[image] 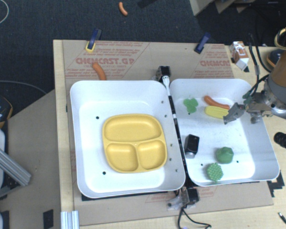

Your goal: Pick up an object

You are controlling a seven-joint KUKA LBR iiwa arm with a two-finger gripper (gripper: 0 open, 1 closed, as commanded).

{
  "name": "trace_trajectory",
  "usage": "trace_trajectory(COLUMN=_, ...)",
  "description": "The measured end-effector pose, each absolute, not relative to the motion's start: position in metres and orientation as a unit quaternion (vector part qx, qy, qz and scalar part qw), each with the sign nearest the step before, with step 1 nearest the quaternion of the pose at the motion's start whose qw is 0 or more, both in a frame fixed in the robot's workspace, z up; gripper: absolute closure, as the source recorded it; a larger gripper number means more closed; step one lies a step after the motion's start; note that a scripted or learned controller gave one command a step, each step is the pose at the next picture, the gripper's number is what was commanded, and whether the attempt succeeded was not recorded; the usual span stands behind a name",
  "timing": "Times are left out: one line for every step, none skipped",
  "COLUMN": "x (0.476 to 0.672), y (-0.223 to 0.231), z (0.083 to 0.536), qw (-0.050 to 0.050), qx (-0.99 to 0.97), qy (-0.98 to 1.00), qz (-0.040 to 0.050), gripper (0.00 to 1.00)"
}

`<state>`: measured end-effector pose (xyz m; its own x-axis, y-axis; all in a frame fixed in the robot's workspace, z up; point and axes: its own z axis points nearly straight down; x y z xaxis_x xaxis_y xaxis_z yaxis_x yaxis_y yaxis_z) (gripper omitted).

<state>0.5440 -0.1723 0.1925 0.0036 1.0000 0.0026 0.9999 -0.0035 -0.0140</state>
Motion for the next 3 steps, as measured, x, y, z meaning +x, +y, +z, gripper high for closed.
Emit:
trace_trajectory(x=0.547, y=-0.172, z=0.2, qw=0.0, qx=-0.707, qy=-0.707, qz=-0.0001, gripper=0.0)
trace_trajectory(x=0.557, y=-0.17, z=0.15, qw=0.003, qx=-0.707, qy=-0.707, qz=0.0012, gripper=0.0)
trace_trajectory(x=0.554, y=-0.169, z=0.107, qw=0.003, qx=-0.707, qy=-0.707, qz=0.0015, gripper=0.0)
